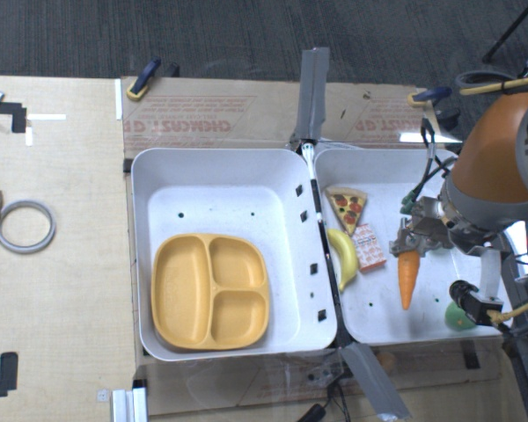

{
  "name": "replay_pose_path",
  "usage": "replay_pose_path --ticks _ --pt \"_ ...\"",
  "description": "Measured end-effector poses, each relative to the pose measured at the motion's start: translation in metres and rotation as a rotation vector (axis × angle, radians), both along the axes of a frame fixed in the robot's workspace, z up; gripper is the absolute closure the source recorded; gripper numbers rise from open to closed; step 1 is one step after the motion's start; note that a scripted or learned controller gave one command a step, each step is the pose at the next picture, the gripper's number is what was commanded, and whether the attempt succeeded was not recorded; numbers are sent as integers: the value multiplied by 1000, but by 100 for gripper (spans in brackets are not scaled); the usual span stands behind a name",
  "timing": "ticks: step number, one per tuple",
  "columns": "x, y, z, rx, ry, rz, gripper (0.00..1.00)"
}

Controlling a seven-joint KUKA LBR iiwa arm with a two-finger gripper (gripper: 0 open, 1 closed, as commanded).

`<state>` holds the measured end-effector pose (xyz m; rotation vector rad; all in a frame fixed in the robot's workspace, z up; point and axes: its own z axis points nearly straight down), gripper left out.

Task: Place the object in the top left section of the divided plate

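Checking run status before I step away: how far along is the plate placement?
Done: nothing placed; the divided plate in the left bin holds no object. In hand: the hand is at the carrot's thick end in the right bin; grip not confirmed. Left: lift, carry across the divider, release in the plate's top left section.

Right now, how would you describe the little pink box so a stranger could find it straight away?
Start at the right white bin, then go to its left side, where a banana lies along the wall. The pink box sits just right of the banana, below the pizza slice and left of the carrot. It is the only boxy, pink-and-white item among them.
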<state>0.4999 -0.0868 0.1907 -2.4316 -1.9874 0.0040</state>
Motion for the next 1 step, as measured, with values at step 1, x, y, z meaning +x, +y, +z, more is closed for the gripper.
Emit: replay_pose_path --ticks 1 --pt "-23 74 -1 -1 3 -208 100"
